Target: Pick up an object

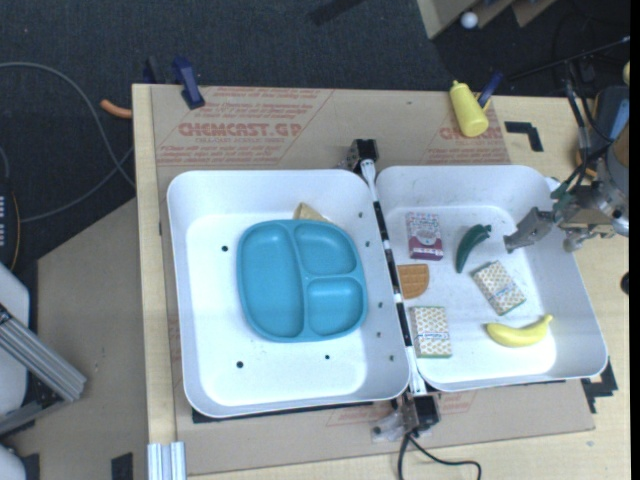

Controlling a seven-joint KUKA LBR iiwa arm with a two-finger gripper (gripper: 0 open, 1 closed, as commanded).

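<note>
Nearest you in the right bin (575, 298): one banana (518, 332) and three small packets, then one green pepper (471, 245) farther back. Left bin (190, 268) has one blue tray (300, 278). Gripper (528, 230) hangs over the right bin's far edge, can't tell its state.

Dark carpet floor (70, 18) surrounds the wooden bench (300, 128).

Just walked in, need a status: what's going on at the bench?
The arm is reaching in from the right, its claw over the right bin's far-right side, with nothing seen between its fingers. The banana, green pepper and small packets lie loose in that bin. The left bin holds a blue divided plate.
</note>
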